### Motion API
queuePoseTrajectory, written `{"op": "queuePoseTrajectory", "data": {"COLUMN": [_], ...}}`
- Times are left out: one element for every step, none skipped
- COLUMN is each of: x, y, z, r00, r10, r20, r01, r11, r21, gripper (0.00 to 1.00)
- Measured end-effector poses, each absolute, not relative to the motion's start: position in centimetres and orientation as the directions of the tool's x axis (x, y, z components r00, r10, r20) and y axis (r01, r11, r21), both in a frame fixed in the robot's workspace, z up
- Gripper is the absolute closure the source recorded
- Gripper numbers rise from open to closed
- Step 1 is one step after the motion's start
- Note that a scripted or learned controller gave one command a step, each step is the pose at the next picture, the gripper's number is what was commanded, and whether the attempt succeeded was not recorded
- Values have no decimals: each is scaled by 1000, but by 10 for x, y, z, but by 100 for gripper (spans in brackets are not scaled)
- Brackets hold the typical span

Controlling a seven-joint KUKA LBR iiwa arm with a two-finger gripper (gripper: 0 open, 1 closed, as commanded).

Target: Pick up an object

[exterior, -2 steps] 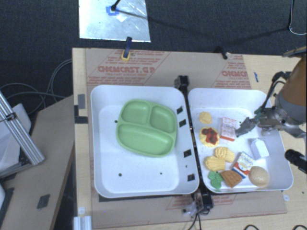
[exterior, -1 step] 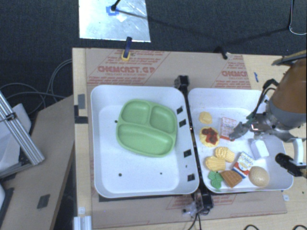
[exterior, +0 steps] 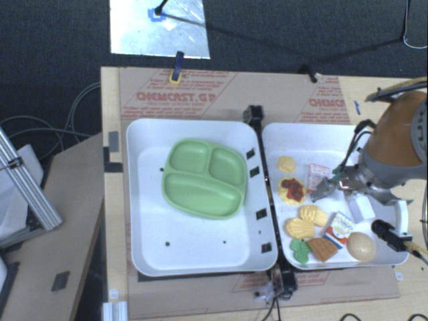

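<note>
On the worktop [exterior: 221,89] the left bin [exterior: 144,199] carries a green divided plate [exterior: 204,178], untouched. The right bin [exterior: 321,142] holds the toy food, all lying on its floor: a small yellow piece [exterior: 287,164], a red-and-yellow piece [exterior: 292,190], a white packet [exterior: 317,174], a yellow ridged piece [exterior: 307,221], a green piece [exterior: 299,251], a brown cracker [exterior: 323,248] and a tan egg-shaped piece [exterior: 361,246]. The pincer [exterior: 326,188] hangs low just beside the packet; whether it is apart or together I cannot tell. Nothing looks lifted, so the pick seems not yet done: grasping and raising remain.

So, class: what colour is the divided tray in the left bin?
Light green tray, clearest in the camera view.
</note>
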State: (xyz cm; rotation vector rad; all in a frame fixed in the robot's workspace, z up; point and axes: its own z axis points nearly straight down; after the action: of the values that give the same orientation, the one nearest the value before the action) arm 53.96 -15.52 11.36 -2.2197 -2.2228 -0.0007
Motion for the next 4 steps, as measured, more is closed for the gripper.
{"op": "queuePoseTrajectory", "data": {"x": [540,541,545,545], "y": [-155,-155,-161,-152], "z": [84,95,140,188], "r00": [-1,-1,-3,-5], "r10": [1000,1000,1000,1000], "r20": [1,0,-2,-1], "r01": [1000,1000,1000,1000], "r11": [1,1,3,5], "r21": [0,4,5,5], "gripper": [0,100,100,100]}}
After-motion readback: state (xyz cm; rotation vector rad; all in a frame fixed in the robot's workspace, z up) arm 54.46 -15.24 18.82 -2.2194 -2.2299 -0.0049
